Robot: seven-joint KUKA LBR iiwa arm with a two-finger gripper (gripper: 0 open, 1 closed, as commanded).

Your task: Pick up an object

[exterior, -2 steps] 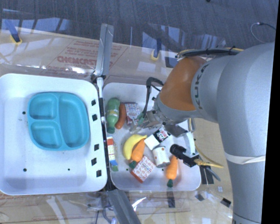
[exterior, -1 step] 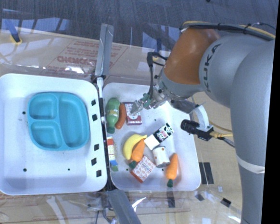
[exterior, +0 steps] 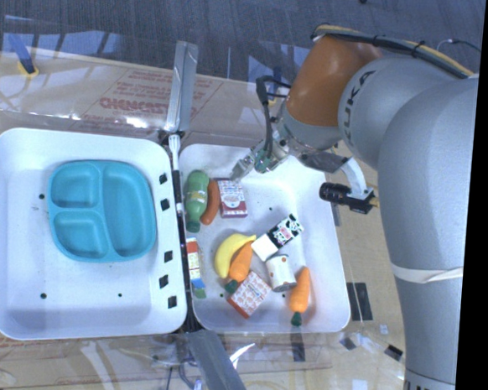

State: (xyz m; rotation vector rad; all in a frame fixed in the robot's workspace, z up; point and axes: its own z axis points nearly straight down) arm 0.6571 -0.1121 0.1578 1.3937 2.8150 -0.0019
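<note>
Inspecting from above, findings as follows.

Gripper: my gripper [exterior: 248, 166] sits over the far left corner of the right bin [exterior: 329, 230], just inside its far wall. Whether it is released or clenched, I cannot tell. Nothing is seen between the tips.

Arm: my arm [exterior: 401, 118] reaches in from the right, orange band over the far edge of the right bin.

Right bin, left edge: green bottle [exterior: 195, 199] lying lengthwise, a sausage [exterior: 212, 203] touching its right side. Nearer along the same edge, a slim tube [exterior: 194, 266].

Right bin, far left: small red carton [exterior: 232, 197] lying flat, just beside the sausage and just near of my gripper.

Right bin, middle: banana [exterior: 227, 252] with a carrot [exterior: 240, 267] lying across it. A cow-print carton [exterior: 278, 235] rests just right of the banana, a white can [exterior: 280, 272] touching its near side.

Right bin, near edge: a second red carton [exterior: 249, 295] tilted beside the can; a second carrot [exterior: 300, 292] toward the near right corner.

Left bin [exterior: 15, 214]: blue tray [exterior: 101, 210] with three compartments, lying flat in the middle, toward the far side.

Task status: no object lifted; all items rest on the bin floor.
</note>
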